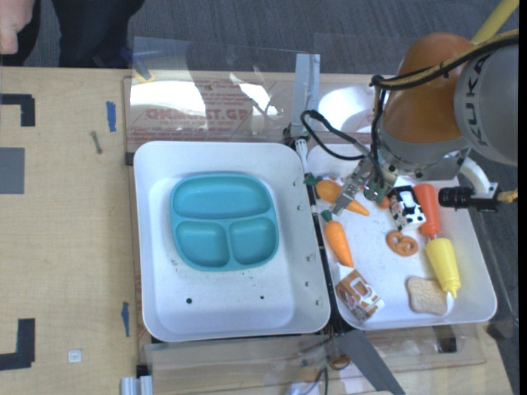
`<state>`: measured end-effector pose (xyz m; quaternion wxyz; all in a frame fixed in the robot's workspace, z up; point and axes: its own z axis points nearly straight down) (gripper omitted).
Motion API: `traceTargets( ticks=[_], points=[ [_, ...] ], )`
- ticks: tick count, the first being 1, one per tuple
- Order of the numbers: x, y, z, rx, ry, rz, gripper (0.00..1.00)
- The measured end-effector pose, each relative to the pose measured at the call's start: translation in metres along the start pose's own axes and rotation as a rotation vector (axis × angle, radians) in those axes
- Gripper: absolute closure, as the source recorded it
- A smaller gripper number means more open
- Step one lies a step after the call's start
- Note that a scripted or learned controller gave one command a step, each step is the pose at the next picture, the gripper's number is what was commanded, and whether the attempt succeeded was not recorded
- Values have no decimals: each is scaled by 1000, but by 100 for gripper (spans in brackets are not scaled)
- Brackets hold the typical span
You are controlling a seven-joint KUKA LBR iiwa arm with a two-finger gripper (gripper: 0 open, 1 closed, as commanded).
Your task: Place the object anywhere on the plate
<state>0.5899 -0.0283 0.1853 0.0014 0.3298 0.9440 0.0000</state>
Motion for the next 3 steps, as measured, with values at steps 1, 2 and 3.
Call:
traceTargets(
  ticks=[1,2,3],
  points=[
    [33,72,-4,-5,-1,-101,100],
    [76,107,54,0,4,-85,100],
    [74,106,53,-1,2,-82,0]
  ],
)
